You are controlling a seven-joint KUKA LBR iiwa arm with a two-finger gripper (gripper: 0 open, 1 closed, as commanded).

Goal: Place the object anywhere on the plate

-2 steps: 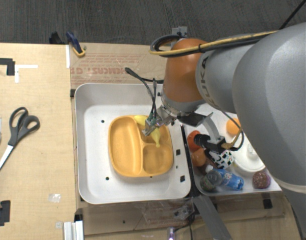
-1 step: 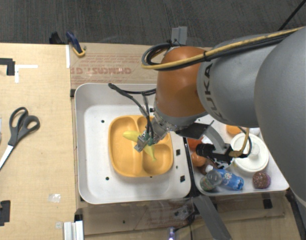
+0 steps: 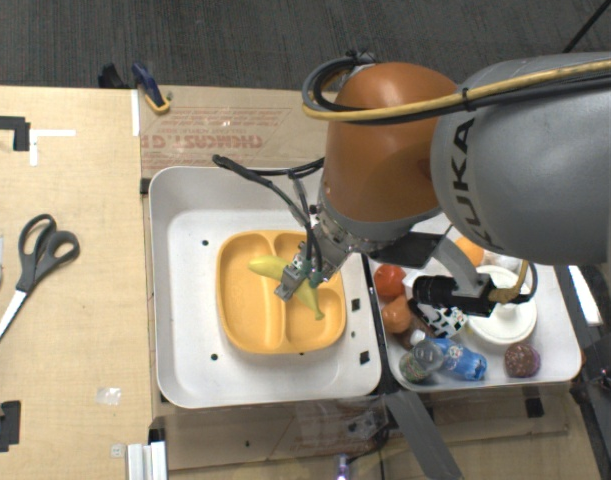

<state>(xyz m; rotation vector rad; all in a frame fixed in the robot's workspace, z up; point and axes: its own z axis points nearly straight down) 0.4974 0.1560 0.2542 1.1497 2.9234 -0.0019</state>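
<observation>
Camera view: a yellow banana (image 3: 275,268) is seen lying on the plate (image 3: 247,318), with the gripper (image 3: 298,280) clenched on its near end, so it could be dragged off the plate if lifted unreleased.

From my remote seat I saw the plate (image 3: 247,308) — a yellow-orange, rounded-square thing with divided compartments — sitting flat in the middle of the left bin. The object was a banana (image 3: 275,268), yellow with a greenish stem end, lying on the plate across the divider toward its right side — tilted diagonally, stem end pointing down to the lower right.
</observation>
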